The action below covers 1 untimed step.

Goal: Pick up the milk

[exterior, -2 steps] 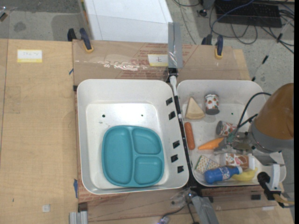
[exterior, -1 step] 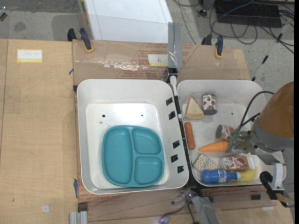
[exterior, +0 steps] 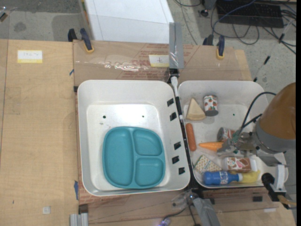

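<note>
The milk (exterior: 239, 164) looks like a small white carton with red-brown print, lying on its side near the front of the right bin (exterior: 244, 91). My gripper (exterior: 231, 142) hangs low over the bin's right half. It is just behind the milk and beside the orange carrot (exterior: 210, 146). Its tip is dark, and it blends with a small grey-and-red item (exterior: 224, 134) under it. I see nothing lifted off the bin floor. The grey arm with its orange band (exterior: 284, 119) comes in from the right.
The right bin also holds a cheese wedge (exterior: 195, 110), a small can (exterior: 210, 105), a sausage (exterior: 190, 136), a cracker (exterior: 203, 163) and a blue bottle with a yellow end (exterior: 223, 177) in front of the milk. In the left bin (exterior: 89, 126) lies a teal divided plate (exterior: 134, 157).
</note>
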Motion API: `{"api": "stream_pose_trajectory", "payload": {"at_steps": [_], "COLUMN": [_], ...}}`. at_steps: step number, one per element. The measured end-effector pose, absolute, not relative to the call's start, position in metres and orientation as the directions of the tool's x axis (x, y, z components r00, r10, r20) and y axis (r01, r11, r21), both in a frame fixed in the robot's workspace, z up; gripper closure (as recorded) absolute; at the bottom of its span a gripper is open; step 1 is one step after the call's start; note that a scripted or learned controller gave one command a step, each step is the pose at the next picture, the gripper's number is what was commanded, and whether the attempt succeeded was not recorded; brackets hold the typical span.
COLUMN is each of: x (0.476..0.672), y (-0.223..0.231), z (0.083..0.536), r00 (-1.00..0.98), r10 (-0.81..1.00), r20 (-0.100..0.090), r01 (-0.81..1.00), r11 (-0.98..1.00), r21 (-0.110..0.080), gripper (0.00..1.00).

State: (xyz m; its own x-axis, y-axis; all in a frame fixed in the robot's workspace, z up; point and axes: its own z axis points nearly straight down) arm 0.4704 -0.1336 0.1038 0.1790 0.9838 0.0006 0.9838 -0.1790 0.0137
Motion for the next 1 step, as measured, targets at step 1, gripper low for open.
{"api": "stream_pose_trajectory", "payload": {"at_steps": [1], "x": [0.4675], "y": [-0.1525], "z": [0.0927], "r00": [-0.067], "r10": [0.998], "r20": [0.001], "r01": [0.998], "r11": [0.067], "r21": [0.003], "gripper": [0.0]}}
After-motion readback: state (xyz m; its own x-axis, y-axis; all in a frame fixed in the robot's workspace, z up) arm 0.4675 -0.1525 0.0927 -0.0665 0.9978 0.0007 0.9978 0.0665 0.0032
